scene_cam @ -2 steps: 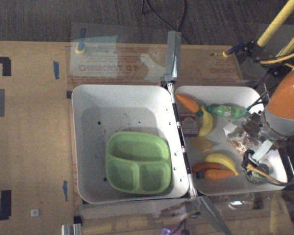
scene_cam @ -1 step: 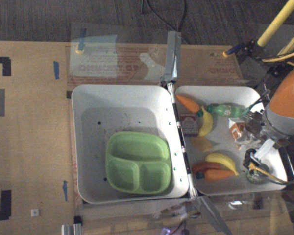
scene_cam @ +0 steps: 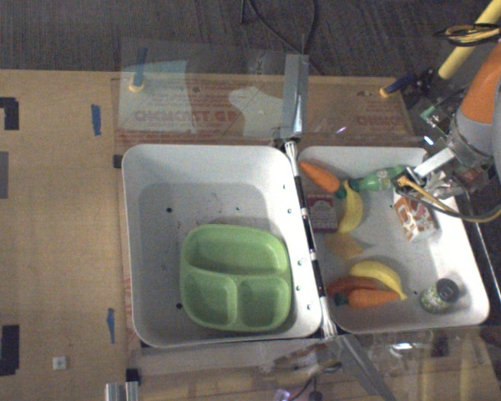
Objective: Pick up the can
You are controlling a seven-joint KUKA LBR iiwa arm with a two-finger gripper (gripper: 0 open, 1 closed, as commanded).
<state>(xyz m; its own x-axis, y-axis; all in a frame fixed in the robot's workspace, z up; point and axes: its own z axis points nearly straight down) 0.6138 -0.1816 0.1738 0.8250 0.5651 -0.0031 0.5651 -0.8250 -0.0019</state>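
Gripper (scene_cam: 417,180) hangs over the right bin's (scene_cam: 463,261) far edge beside a green bottle (scene_cam: 378,178), its opening impossible to judge; can (scene_cam: 440,295) stands in the near right corner, well apart.

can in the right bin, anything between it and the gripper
Nothing sits on the can, upright in the right bin's near corner. The gripper is at the far side; a small carton lies between them, low on the floor.
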